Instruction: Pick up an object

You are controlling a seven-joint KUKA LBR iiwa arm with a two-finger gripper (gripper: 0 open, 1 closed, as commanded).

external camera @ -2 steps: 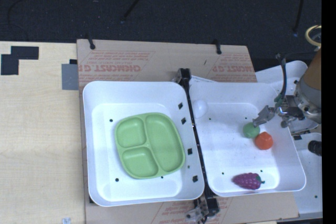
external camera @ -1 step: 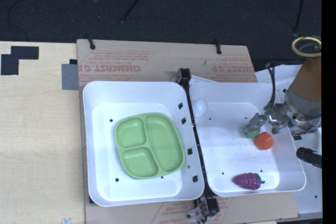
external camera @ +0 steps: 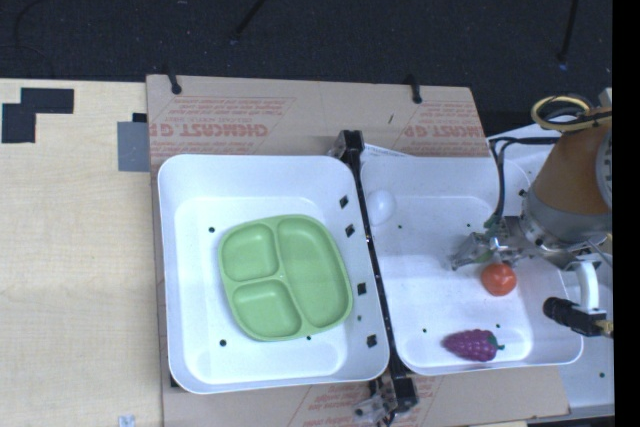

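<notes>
Object: small red-orange ball (external camera: 499, 279) on the right bin's (external camera: 430, 215) floor, near its right side | Gripper (external camera: 478, 251): low in the right bin, just left of and above the ball, fingers slightly spread, nothing between them | Purple grape bunch (external camera: 472, 345) near the front wall | Left bin (external camera: 190, 215): green divided plate (external camera: 285, 277) centred

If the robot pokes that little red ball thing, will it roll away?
Probably. The red ball looks round like a toy tomato, so a nudge would likely send it rolling across the right bin. Its smooth surface may slip from the gripper. It looks small, so probably light.
</notes>
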